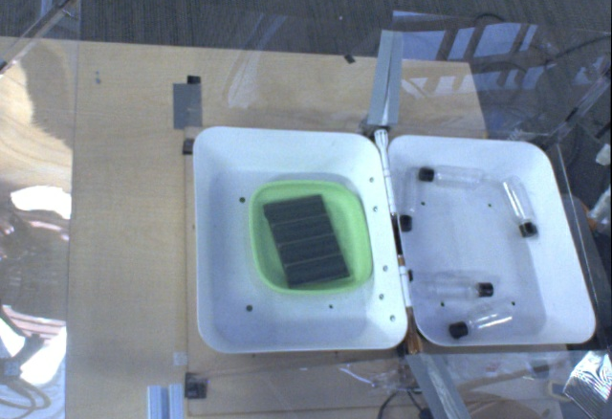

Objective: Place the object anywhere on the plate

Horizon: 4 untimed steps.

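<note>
The left bin [218, 216] holds a green plate [260, 250], a square one with rounded corners, and on that plate lies a dark grey ribbed block [305, 241], flat, turned a little off the plate's edges and well inside its rim. Judged from how things lie now, the block, which I take to be the task's object, already rests where the task wants it. The block looks stiff and solid, with 4 or 5 shallow grooves across its top; I judge it moderately light, not fragile, and matte enough not to slip much. The best hold would be across its 2 long sides, pinching the narrow width near the middle so it hangs level, since the ribbed top offers nothing to grip from above. The right bin [555, 245] holds 4 small clear tubes with black caps: 1 near the top left [448, 176], 1 near the right wall [517, 205], and 2 close together near the front [463, 289] [483, 321]. These would handle quite differently: round, smooth, likely to roll and perhaps breakable, best taken across the middle of the tube. I cannot tell the gripper's state or place.
</note>
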Each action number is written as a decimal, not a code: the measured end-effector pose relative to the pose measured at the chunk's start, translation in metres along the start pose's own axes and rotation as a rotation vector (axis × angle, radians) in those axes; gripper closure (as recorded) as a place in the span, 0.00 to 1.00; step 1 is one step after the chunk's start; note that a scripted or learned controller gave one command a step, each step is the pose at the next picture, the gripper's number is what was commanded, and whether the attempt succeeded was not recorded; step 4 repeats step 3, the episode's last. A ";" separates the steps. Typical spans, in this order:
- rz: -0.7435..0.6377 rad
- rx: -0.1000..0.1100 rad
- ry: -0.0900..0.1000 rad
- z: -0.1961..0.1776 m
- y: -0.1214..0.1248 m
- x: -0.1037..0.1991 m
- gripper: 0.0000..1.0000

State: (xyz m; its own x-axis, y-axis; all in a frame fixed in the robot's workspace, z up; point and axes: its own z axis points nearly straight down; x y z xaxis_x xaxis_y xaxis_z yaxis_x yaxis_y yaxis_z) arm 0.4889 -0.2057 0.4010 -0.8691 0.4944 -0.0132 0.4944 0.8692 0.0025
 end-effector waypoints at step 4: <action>-0.735 -0.001 0.000 0.011 0.002 -0.003 0.00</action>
